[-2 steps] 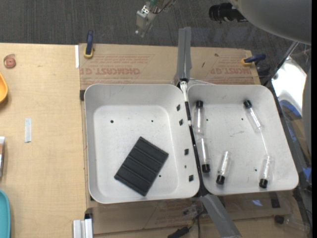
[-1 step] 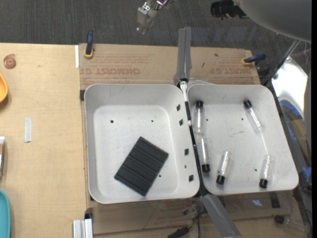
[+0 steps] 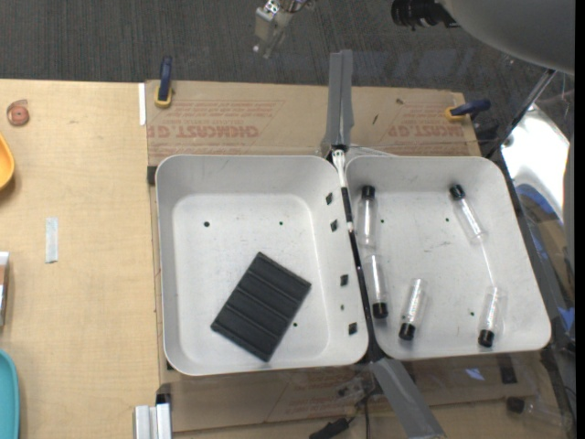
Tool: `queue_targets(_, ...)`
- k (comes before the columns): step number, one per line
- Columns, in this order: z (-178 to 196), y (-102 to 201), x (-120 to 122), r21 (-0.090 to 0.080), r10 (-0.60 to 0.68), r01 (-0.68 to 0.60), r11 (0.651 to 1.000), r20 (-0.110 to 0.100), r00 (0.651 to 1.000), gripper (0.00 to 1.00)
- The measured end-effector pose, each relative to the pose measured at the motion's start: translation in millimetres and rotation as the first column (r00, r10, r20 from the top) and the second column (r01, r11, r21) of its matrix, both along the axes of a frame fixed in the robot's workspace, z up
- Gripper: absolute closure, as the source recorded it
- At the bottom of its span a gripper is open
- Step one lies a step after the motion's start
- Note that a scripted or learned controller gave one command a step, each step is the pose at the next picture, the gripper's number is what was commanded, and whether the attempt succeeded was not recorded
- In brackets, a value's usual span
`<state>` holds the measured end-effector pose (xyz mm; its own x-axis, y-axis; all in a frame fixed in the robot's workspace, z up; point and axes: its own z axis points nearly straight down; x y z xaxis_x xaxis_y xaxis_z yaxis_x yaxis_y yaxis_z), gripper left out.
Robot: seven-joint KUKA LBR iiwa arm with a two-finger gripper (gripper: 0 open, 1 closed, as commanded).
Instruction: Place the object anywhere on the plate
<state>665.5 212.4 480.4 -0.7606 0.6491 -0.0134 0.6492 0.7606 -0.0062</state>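
A black, ribbed rectangular plate [image 3: 262, 305] is lying askew in the smooth left bin [image 3: 183, 245]; five clear, black-capped tubes [image 3: 410, 309] are lying scattered in the right bin [image 3: 512, 245].

Grey arm [image 3: 512, 12] at upper right, blurred, perhaps raised.

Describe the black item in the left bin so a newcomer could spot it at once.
Find the left bin of the two white ones. Toward its front lies a flat black ribbed plate, turned at a slant. The right bin holds clear tubes with black caps instead.
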Motion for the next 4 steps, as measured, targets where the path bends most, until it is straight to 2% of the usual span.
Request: queue_targets(4,30.2,0.2,4.7,-0.009,0.0,0.0,1.0,0.003,1.0,1.0)
